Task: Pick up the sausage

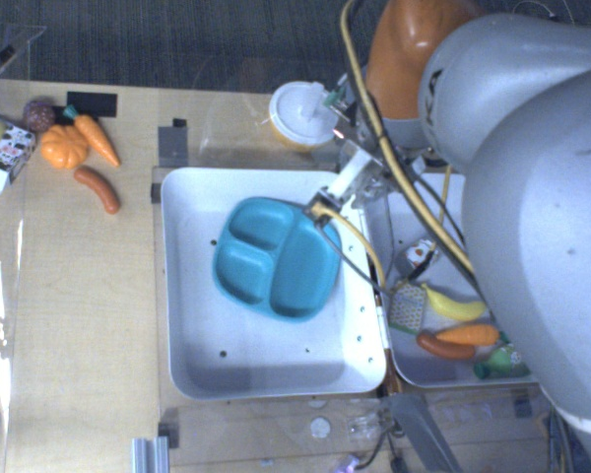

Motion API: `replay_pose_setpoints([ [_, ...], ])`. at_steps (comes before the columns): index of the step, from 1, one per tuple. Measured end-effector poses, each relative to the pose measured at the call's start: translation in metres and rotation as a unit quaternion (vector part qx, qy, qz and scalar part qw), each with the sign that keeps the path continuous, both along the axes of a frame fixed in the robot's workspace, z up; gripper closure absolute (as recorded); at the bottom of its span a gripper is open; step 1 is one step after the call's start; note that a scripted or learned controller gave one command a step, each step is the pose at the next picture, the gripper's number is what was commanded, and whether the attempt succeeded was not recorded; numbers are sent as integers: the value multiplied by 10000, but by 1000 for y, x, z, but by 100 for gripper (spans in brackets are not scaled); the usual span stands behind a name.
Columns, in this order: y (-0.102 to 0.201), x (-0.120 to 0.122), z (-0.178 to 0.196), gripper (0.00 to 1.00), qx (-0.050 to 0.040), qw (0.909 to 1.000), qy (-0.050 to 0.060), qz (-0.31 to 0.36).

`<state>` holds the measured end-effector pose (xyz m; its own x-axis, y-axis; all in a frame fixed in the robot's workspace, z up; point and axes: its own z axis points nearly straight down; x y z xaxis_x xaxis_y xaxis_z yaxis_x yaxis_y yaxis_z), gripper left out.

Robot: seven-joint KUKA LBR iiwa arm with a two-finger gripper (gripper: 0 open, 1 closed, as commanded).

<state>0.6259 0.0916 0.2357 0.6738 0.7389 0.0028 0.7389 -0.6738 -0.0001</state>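
Observation:
A reddish-brown sausage [441, 347] lies near the front of the right bin [406, 368], just below a carrot [468, 334] and a banana [455, 306]. A second sausage-like piece [98, 189] lies on the bare bench, far left, outside both bins. My gripper [372, 180] hangs over the wall between the two bins, near the back, well behind the bin's sausage. The big grey arm covers most of the right bin.
A blue divided plate [276, 256] lies in the left bin [192, 363]. A small metal grater [407, 305] and a green item [497, 363] share the right bin. A white cup [300, 113] stands behind the bins. A carrot [98, 138] and a pumpkin [63, 147] sit far left.

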Motion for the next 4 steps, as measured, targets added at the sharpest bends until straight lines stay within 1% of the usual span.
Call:
replay_pose_setpoints([
  [1, 52, -29, 20, 100, -3, 9995, 6, 329],
  [2, 52, 30, 158, 100, -7, 9957, -14, 923],
  [3, 87, 42, -4, 100, -12, 9955, 17, 953],
  [4, 144, 43, 52, 100, -9, 9829, -13, 1843],
])
